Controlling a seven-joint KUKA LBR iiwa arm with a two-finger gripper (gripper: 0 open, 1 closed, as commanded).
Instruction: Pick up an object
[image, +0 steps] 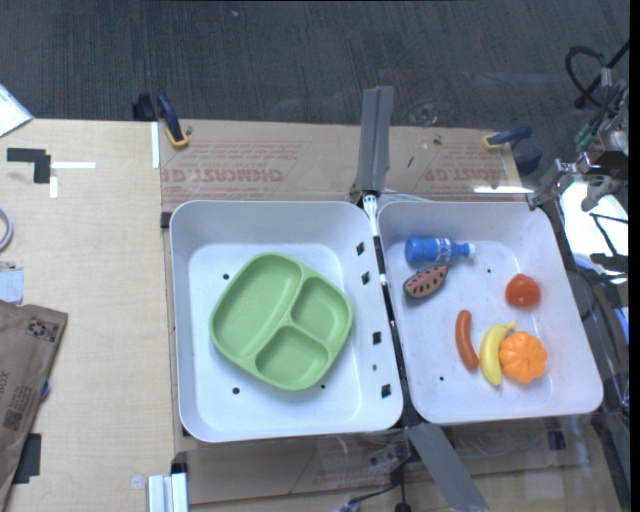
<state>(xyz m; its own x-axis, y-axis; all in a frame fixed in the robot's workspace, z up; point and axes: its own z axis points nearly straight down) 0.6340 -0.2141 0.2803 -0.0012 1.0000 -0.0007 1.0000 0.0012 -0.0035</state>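
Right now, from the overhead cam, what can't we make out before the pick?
- Arm and wrist hardware: cut off by the camera view's right edge, tangled with cables; finger state unreadable.
- Banana: one side is hidden behind the orange pumpkin-like fruit that touches it.
- Brown slice-shaped toy: too small to identify; contact with the blue bottle unclear.
- Green divided plate: its underside is unseen.
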